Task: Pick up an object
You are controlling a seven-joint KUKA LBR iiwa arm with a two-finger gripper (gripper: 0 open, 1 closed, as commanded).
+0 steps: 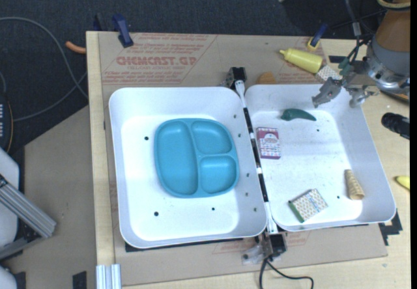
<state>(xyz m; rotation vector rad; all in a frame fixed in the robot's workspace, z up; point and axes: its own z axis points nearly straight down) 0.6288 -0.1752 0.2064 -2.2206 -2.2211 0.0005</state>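
Four small things in my right white bin [365, 151]; fingers [340, 91] spread open, gripping nothing, hovering near the dark green curved pepper-shaped toy [298, 114]. Probably light, slick plastic, so I'd pinch across its fat middle.

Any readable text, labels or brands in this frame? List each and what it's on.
"CHEMCAST GP": large red print on the brown board behind the left bin; the last letters are unclear.
Smaller red lines above and below it: too blurred to read.
Red-and-white packet in the right bin: printed, unreadable.
Checked packet: pattern, no legible text.
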